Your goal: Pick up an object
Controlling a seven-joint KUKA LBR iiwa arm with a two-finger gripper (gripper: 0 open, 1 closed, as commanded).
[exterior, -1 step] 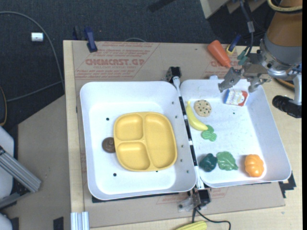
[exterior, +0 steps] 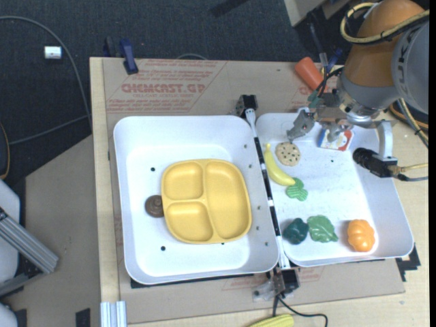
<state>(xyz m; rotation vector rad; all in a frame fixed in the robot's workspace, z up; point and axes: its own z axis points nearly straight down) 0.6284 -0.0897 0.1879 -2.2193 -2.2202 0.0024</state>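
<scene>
Just below the jaws (exterior: 302, 125), which are being held apart and gripping nothing, a cookie (exterior: 289, 154) is being left lying flat beside the banana (exterior: 278, 169).

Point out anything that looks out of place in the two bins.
A brown round object in the left bin lies half tucked under the edge of the yellow divided plate, not on it. The toy foods in the right bin lie loose, nothing spilled.

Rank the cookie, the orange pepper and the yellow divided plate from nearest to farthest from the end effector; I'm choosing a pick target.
1. Cookie, just below the end effector.
2. Orange pepper, right bin's near corner.
3. Yellow divided plate, left bin.
</scene>
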